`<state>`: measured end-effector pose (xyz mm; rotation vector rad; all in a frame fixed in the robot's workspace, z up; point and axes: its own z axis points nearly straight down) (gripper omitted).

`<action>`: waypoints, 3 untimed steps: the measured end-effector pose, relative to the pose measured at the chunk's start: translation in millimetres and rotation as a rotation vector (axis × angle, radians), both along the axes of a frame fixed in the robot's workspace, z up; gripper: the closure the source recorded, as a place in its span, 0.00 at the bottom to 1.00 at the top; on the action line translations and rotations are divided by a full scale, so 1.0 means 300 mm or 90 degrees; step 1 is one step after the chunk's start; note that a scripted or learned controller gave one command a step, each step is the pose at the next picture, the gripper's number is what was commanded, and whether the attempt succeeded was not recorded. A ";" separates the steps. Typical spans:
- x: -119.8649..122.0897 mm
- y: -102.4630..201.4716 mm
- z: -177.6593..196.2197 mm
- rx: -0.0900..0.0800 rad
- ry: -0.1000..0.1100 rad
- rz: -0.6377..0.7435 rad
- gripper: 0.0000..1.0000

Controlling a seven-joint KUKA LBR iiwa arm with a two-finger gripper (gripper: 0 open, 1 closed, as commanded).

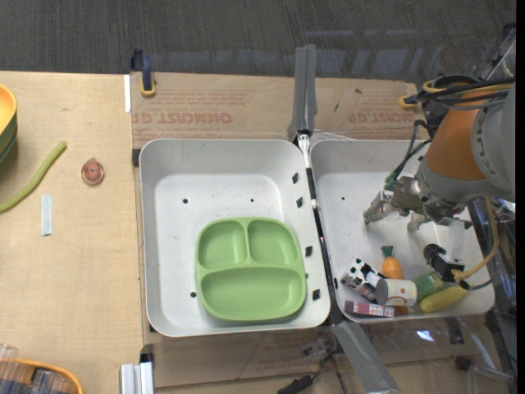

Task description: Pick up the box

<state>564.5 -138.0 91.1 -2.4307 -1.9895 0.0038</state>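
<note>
Right bin (344,171): gripper (399,212), fingers splayed apart and clasping nothing, poised above bare floor, well short of the box (369,309) (flat against the near wall, among clutter).

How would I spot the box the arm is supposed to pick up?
Look in the right-hand white bin, at the heap of small items along its near edge. The box is the flat, dark maroon one lying at the front of that heap, in front of the black-and-white cow toy, long and thin unlike its rounded neighbours.
</note>
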 end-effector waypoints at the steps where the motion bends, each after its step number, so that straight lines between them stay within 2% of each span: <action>1: 0.050 0.002 0.128 0.000 0.000 -0.019 0.00; 2: -0.046 0.075 -0.001 0.001 0.001 0.077 0.00; 3: -0.138 0.039 0.213 0.000 0.000 -0.005 0.00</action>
